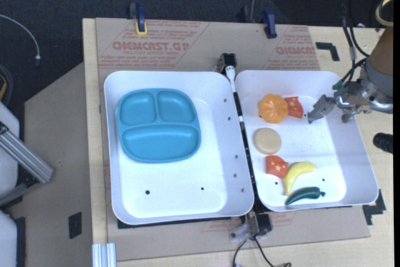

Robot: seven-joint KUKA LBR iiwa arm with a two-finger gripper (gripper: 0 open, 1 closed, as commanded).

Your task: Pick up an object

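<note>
The right bin holds several toy foods. An orange lies at its far left, with a small red piece touching its right side. Below them are a beige round disc, a red strawberry-like piece, a yellow banana and a dark green pod. My gripper hangs over the bin's far right part, just right of the red piece. It is open, with nothing between its fingers.
A blue divided plate lies in the left bin. A black hinge strip runs between the bins. Blue clamps hold the board at the back. Cables hang at the far right.
</note>
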